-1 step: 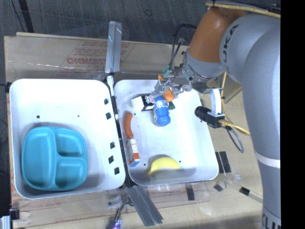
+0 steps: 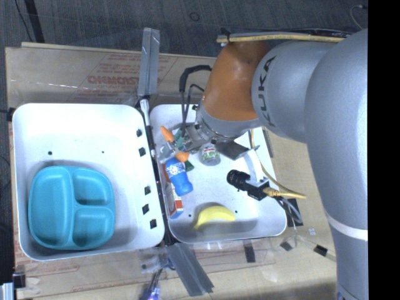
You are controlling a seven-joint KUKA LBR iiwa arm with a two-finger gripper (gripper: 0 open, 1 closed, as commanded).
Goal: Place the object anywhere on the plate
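plate (image 2: 72, 205): blue, sectioned, bare, in the left bin (image 2: 75, 124)
gripper (image 2: 187, 137): low in the right bin (image 2: 253, 212) beside the bottle (image 2: 178, 177); spread or closed, cannot tell
object: bottle and banana (image 2: 214, 216) both lie in the right bin
progress: nothing placed; pick and carry likely remain

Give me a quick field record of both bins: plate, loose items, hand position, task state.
plate: blue, divided, front-left of the left bin
bottle: blue with orange cap, lying by the left wall of the right bin
banana: yellow, near the right bin's front wall
orange piece: small, right bin's far-left corner
hand, low over that far-left corner, beside the orange piece
task state: no object on the plate yet
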